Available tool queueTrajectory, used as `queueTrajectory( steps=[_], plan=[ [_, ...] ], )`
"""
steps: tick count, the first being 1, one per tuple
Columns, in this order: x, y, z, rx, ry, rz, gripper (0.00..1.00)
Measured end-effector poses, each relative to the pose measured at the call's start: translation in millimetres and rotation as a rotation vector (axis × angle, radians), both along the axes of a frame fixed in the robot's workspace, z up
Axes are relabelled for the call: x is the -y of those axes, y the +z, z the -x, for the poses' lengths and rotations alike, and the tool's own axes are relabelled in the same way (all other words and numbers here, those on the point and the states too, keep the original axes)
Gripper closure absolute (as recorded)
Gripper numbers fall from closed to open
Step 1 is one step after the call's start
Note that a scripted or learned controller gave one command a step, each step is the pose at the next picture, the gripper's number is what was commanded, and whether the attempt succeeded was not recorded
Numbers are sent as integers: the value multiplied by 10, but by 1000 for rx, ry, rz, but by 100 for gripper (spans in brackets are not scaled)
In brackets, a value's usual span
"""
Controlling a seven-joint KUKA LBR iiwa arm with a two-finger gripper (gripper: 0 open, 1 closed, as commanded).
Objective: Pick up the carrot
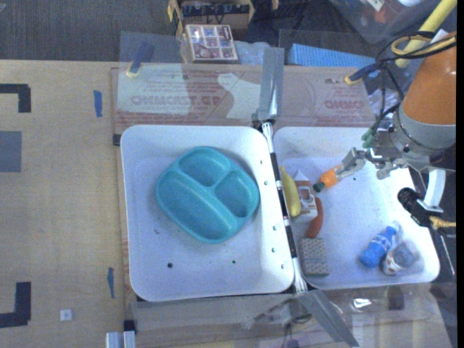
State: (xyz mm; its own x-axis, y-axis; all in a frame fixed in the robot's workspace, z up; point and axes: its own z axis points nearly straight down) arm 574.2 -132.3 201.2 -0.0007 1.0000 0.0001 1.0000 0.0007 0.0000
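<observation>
Wooden bench [58, 216], two white bins. Right bin [428, 267]: gripper [341, 171] fingers pinch carrot [328, 180], lifted above banana [291, 192], likely mid-pick. Left bin [138, 267]: teal divided plate [208, 193].

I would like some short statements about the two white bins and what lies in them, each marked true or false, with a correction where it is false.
1. The teal divided plastic plate lies in the left white bin. True.
2. The small orange carrot lies on the teal plate. False: it is over the right white bin, at the tips of the two-finger gripper.
3. The yellow banana lies along the right bin's left wall. True.
4. The blue plastic bottle lies in the left bin. False: it lies in the right bin, near its right front corner.
5. The grey rectangular sponge lies in the right bin, near the front. True.
</observation>
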Motion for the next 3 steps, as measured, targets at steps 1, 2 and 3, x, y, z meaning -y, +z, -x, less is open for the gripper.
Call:
queueTrajectory(
  steps=[1, 2, 3],
  plan=[
    [34, -1143, -408, 5, -210, 0, 0],
    [40, -1034, -416, 8, -212, 0, 100],
    [-496, 233, -491, 0, -108, 1, 100]
  ],
)
